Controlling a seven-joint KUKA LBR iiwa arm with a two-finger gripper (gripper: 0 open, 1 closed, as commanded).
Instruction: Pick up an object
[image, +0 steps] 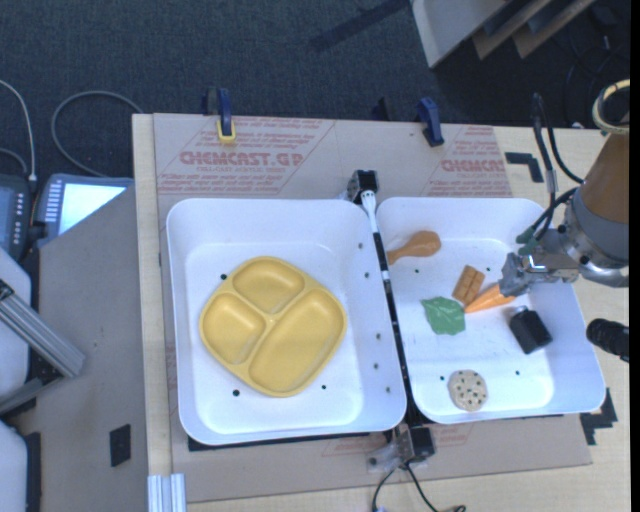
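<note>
- Two white bins sit side by side; the left bin (190, 300) holds a yellow plate (272, 325) with three compartments; the right bin (570, 390) holds the small things.
- The gripper (518, 272) hangs over the right bin's far right part; its tips blur into the carrot (487, 298), so its opening cannot be told, nor any grasp.
- The carrot lies just below it, long axis slanting, narrow end toward the green leaf (444, 315); its right end is hidden.
- A cracker (467, 283) touches the carrot; a black block (529, 330), a cookie (467, 389) and a wooden spoon (415, 245) lie apart.
</note>
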